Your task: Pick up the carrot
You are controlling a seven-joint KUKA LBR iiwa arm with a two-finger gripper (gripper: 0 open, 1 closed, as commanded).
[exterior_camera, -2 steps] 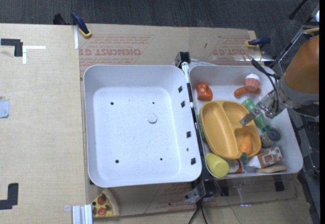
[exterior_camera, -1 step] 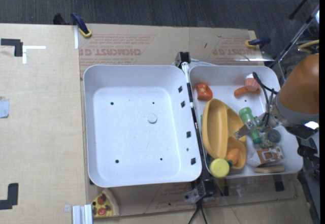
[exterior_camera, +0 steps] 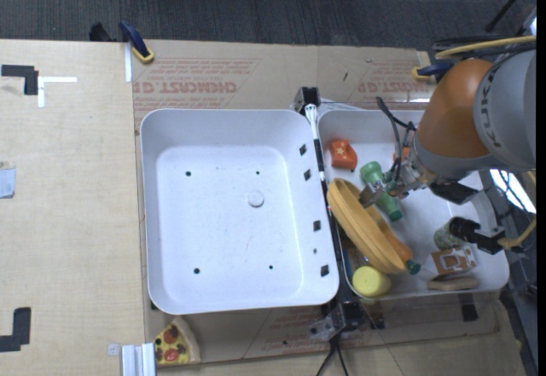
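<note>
Worktop [exterior_camera: 68, 221]: we see two white bins side by side on it.
Left bin [exterior_camera: 230, 204]: centre of the frame.
Arm [exterior_camera: 478, 110]: reaching in from the right, low over the right bin [exterior_camera: 375, 129].
End effector [exterior_camera: 388, 187]: down among the clutter; we cannot tell whether it grips anything.
Carrot [exterior_camera: 342, 154]: we take the orange piece at the right bin's upper left for it, lying on the bin floor, apart from the tool.
Progress: pick not done, we judge; reaching and lifting remain.
</note>
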